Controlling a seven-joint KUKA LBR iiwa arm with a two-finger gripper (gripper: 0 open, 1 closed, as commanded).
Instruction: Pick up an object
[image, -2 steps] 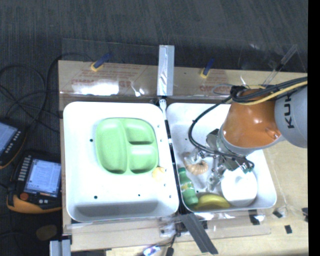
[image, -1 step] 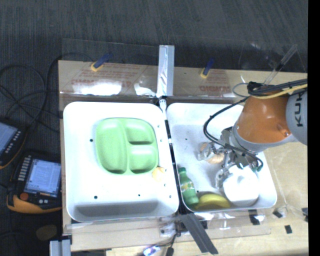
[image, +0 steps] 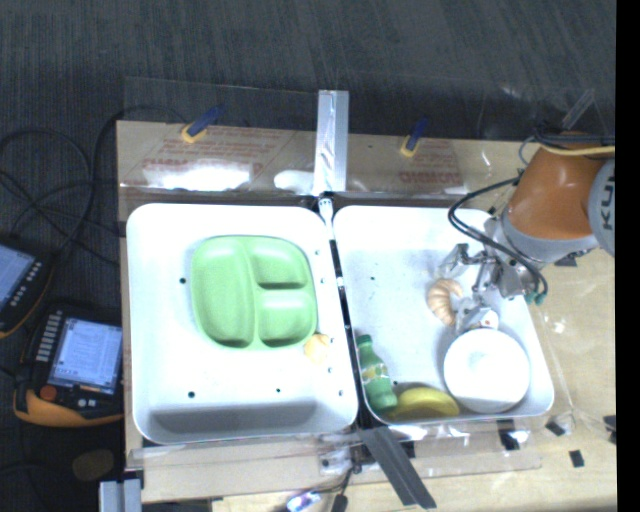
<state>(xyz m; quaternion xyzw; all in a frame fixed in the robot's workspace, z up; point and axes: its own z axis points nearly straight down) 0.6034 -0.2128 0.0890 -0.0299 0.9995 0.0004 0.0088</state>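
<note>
In the right bin (image: 400, 250) lie a tan, croissant-shaped pastry (image: 444, 297), a white round bowl (image: 487, 368), a green bottle (image: 373, 372) and a yellow banana (image: 426, 402). My gripper (image: 466, 281) hangs low over the bin's right half, just up and right of the pastry. It is open, one finger near the pastry's top and the other at its right side. Nothing is held between the fingers. The orange wrist band (image: 556, 190) sits above the bin's right rim.
The left bin (image: 160, 380) holds a green divided plate (image: 252, 290) and a small yellowish piece (image: 317, 346) by the wall between the bins. The bowl, banana and bottle crowd the right bin's front. Cables and handheld devices lie to the left of the bench.
</note>
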